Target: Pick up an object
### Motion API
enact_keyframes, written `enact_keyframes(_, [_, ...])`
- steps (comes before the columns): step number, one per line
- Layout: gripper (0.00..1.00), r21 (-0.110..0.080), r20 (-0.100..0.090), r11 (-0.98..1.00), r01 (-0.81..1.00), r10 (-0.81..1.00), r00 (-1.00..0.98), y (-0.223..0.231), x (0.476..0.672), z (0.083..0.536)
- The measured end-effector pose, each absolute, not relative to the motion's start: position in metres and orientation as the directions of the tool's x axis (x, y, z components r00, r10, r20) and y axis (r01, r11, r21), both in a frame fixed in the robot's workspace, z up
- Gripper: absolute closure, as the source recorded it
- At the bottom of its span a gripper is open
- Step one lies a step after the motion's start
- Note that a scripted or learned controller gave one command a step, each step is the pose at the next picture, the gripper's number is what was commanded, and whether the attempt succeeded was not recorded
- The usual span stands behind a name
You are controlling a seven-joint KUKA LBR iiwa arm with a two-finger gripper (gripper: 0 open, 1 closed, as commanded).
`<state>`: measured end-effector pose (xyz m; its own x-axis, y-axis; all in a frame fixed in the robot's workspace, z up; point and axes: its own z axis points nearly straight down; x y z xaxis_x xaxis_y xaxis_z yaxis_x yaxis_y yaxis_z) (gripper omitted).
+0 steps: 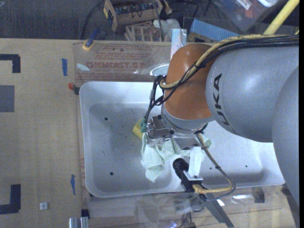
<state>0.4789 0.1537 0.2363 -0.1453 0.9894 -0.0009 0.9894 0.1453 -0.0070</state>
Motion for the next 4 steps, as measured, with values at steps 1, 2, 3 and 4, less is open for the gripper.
enact_keyframes(1, [1.0, -0.005, -0.003, -0.06, 0.998, 0.998, 0.06, 0.176, 0.479, 0.223])
enact_keyframes(2, [1.0, -0.004, -0.004, -0.302, 0.953, 0.953, 0.302, 0.219, 0.481, 0.191])
enact_keyframes(3, [1.0, -0.002, -0.005, -0.509, 0.861, 0.861, 0.509, 0.171, 0.479, 0.22])
enact_keyframes(4, [1.0, 0.001, 0.003, -0.726, 0.688, 0.688, 0.726, 0.223, 0.482, 0.094])
